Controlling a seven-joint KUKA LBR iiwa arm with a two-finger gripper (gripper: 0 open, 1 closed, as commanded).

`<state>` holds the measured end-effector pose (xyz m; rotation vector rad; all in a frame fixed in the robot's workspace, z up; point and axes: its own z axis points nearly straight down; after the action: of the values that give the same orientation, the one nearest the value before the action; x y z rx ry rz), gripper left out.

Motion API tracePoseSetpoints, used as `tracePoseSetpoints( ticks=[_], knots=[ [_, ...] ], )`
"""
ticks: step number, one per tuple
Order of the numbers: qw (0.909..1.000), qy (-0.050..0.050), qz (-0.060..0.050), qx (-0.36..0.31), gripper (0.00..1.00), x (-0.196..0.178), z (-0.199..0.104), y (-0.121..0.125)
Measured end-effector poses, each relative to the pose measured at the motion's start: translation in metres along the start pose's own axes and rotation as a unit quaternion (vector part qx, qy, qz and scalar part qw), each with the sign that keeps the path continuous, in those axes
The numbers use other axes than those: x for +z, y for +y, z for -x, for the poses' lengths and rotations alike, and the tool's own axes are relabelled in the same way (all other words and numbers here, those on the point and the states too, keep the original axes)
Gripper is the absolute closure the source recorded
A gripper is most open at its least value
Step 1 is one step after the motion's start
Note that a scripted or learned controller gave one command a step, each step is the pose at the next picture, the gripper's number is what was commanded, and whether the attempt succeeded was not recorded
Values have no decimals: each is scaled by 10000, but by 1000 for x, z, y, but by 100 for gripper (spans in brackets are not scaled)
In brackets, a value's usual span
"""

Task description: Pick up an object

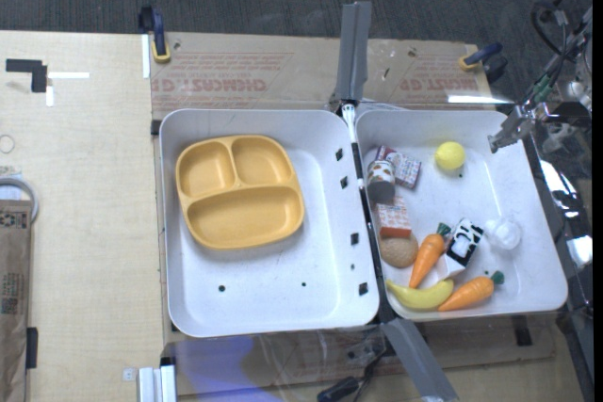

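Observation:
The right bin (528, 202) holds several small items. A yellow ball (450, 155) lies near its back. A small can (381, 176) and a small checkered box (407, 168) sit by the left wall, with a red and white packet (394, 219) and a brown round cookie (399, 250) below them. Two carrots (429, 259) (468, 292), a banana (419, 296), a black and white toy (463, 242) and a clear cup (505, 233) crowd the front. My gripper (529, 118) hangs at the bin's far right rim, above and apart from all of them.
A yellow divided plate (240, 191) lies in the left bin (273, 297). A grey post (353, 52) stands behind the wall between the bins. Clamps (155, 38) (480, 59) hold the cardboard at the back. Cables run along the right edge.

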<state>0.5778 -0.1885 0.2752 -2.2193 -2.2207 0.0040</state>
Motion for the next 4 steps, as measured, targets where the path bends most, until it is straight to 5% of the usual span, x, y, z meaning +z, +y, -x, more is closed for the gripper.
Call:
tracePoseSetpoints(
  ticks=[1, 2, 3, 4],
  knots=[
    [9982, -4, 2, 597, 0, -19, -28, 37],
    [9896, -6, -2, 1436, 0, 123, -13, 75],
    [9979, -1, 6, 655, 0, 183, -20, 82],
    [9979, -7, 2, 647, 100, 174, -20, 82]
  ],
)
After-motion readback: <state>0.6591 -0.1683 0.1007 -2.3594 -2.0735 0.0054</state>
